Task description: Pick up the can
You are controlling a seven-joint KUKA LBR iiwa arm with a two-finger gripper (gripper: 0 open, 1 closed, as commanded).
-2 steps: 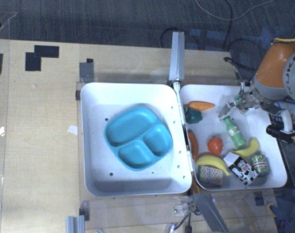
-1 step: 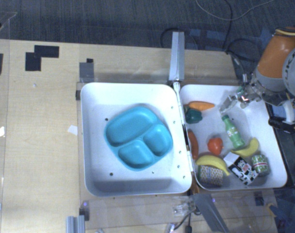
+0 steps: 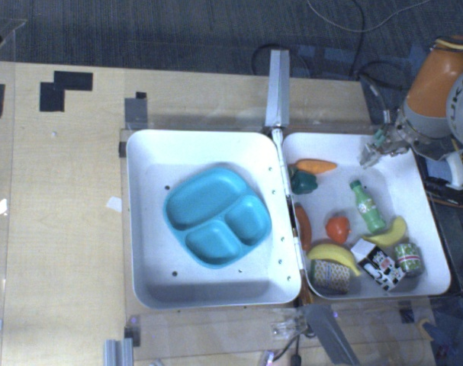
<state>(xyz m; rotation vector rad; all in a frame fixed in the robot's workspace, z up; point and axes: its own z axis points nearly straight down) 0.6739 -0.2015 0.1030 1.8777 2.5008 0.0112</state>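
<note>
**Can sits at the low corner, gripper at the high one**

Nearest the lower edge of the frame, right bin [image 3: 437,280]: the can [image 3: 408,258] stands in the lower-right corner, green-labelled, pale top facing up, so its long axis looks roughly upright. Touching or just beside its left flank, a small black-and-white carton [image 3: 381,268]. A yellow banana [image 3: 389,233] curves just above the can; whether it touches the rim I cannot tell.

Mid-bin: green bottle [image 3: 367,207] lying tilted, a red tomato-like ball [image 3: 338,229] to its left, a second banana [image 3: 334,255] over a mesh-patterned bowl [image 3: 330,277] at lower left.

Far end: a carrot [image 3: 316,166] and a dark teal piece [image 3: 303,181] by the divider.

Top-right corner of the same bin: the gripper [image 3: 382,148], hanging over bare floor, nothing between the fingers; whether they are spread or pressed together I cannot tell at this size.

Judgement: the can lies down-frame and slightly right of the gripper, along the bin's right wall. Crowding from banana and carton leaves the right, wall-side flank tight, so a top-down approach looks the only way in

Left bin [image 3: 139,227]: blue divided tray [image 3: 216,216]
</note>
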